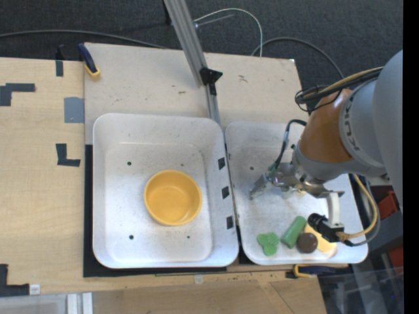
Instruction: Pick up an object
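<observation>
Two white bins sit side by side on the surface. The left bin (111,142) carries a yellow bowl (173,197) near its middle, upright, with bare floor all around it. The right bin (252,142) has my arm (347,133) reaching in from the right, the orange band just above the wrist. My tool (262,185) sits low over the middle of that bin, pointing toward the wall shared with the left bin. Its fingers look close together with nothing visible between them, though the tips are small and dim against the speckled floor, so I cannot say for sure how far apart they are.

Objects to pick lie in the near right corner of the right bin, well apart from the tool tips. A green leafy piece (267,243) lies nearest the middle of the front wall. Just beside it, a green block (294,231) lies tilted on a diagonal. A brown round piece (307,242) touches the block's lower end, and a yellow piece (326,244) lies just beyond, partly under a black part of my wrist gear.

A grey pole (186,28) slants across the back of the surface.
</observation>
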Motion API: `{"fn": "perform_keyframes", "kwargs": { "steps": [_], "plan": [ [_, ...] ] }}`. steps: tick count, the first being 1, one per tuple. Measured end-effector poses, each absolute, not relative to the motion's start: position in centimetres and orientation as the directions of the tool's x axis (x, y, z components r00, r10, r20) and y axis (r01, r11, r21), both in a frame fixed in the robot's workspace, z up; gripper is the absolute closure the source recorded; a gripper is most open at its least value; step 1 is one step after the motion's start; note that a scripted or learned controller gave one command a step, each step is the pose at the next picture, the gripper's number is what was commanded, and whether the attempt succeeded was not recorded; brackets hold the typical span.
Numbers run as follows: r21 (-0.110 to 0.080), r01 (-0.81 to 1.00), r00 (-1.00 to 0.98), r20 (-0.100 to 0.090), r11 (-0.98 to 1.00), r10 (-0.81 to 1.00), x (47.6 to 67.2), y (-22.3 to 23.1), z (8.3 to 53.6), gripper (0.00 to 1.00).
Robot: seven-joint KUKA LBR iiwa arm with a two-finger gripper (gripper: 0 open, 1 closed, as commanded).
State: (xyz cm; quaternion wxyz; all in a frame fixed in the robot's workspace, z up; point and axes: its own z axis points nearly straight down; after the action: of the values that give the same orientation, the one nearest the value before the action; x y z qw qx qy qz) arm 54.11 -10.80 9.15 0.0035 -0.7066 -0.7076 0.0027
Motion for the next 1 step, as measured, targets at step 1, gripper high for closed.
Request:
{"fn": "perform_keyframes", "kwargs": {
  "steps": [1],
  "plan": [
    [-0.005,1.0,-0.003,0.002,0.003,1.0,54.24,-10.74,10.44,1.0]
  ]
}}
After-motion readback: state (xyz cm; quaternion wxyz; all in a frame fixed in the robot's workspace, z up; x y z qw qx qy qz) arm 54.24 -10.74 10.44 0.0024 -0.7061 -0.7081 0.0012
